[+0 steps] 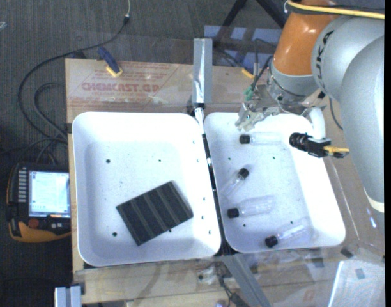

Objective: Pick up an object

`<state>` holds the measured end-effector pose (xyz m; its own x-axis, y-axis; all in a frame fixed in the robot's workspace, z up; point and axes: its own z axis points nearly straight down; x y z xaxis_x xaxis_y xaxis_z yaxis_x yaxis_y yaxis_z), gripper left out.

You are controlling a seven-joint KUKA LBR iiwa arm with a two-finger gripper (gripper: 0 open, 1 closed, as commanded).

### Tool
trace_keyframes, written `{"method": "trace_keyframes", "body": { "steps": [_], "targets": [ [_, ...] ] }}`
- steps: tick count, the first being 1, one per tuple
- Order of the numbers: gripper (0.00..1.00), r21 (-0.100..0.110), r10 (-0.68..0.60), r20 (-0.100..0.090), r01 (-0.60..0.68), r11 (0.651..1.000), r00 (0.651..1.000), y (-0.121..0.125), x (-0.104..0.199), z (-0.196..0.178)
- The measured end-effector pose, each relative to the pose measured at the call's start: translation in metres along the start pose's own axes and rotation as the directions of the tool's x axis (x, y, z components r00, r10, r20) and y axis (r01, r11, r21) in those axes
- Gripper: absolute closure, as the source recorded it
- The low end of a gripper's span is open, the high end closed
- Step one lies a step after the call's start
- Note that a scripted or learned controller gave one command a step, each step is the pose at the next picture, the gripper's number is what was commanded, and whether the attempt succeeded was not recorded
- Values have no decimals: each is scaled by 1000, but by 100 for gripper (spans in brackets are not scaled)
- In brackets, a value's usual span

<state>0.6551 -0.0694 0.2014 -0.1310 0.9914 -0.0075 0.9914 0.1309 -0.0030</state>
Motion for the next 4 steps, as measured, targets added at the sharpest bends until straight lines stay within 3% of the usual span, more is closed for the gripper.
{"method": "trace_keyframes", "body": {
  "steps": [4],
  "targets": [
    [100,1,0,6,0,1000,1000,1,0,-35]
  ]
}}
